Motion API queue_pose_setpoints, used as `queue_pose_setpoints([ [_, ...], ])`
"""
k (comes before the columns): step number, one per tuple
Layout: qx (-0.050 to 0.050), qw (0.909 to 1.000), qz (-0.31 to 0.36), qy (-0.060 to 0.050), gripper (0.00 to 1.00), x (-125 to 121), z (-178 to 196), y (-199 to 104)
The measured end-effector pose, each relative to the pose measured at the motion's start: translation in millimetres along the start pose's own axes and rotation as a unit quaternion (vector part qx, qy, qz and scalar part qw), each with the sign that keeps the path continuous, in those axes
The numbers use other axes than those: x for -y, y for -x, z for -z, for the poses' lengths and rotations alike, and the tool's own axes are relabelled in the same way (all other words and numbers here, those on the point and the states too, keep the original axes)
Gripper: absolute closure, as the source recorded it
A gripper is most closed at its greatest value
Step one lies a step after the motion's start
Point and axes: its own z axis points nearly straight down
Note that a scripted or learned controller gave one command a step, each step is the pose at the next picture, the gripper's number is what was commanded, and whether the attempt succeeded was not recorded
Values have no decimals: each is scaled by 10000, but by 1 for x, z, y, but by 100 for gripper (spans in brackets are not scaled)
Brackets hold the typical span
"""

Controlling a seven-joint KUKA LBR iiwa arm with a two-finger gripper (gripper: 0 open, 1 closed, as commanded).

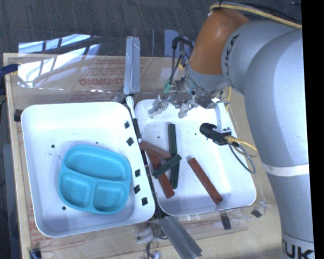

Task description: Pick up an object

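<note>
The hand [170,103] is hanging open over the right bin [241,190], holding nothing, above the brown sticks [203,179].

A light blue divided tray [95,179] with three compartments lies in the lower middle of the left white bin [37,127]. The two bins sit side by side on a table [94,75] whose brown top carries faint red lettering under a clear sheet. A blue clamp [6,69] grips the table's far left corner.
</note>
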Motion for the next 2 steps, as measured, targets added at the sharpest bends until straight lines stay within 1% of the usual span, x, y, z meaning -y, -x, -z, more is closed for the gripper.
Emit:
queue_pose_setpoints([
  [1, 9, 10000, -35, 29, 0, 42, -106, 30],
  [2, 10, 10000, -7, 17, 100, 41, -97, 30],
])
